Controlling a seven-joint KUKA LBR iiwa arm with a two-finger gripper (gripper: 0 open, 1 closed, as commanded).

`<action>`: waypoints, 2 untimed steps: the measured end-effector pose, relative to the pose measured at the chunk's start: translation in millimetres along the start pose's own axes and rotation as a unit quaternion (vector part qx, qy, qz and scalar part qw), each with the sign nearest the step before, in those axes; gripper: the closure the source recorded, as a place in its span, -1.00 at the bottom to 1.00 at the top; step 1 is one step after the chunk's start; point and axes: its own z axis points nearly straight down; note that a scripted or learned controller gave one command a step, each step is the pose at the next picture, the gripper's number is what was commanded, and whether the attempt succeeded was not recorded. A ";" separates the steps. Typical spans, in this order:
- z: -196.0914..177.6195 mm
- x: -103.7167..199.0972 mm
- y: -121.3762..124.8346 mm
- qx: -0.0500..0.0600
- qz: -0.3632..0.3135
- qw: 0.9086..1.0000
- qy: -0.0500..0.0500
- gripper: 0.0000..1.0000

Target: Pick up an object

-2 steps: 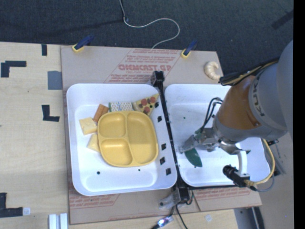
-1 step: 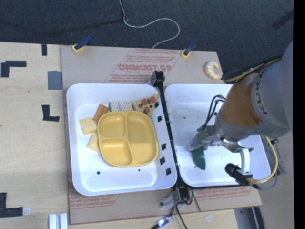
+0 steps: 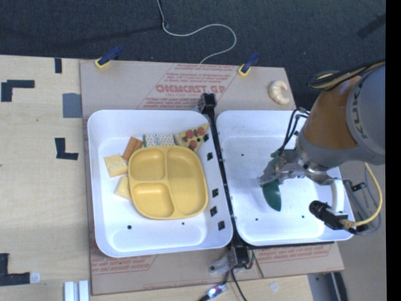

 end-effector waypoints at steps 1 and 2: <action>-42.5 4.0 -3.0 0.001 0.000 1.000 0.000 1.00; -76.8 4.5 -2.7 0.001 0.000 1.000 0.000 1.00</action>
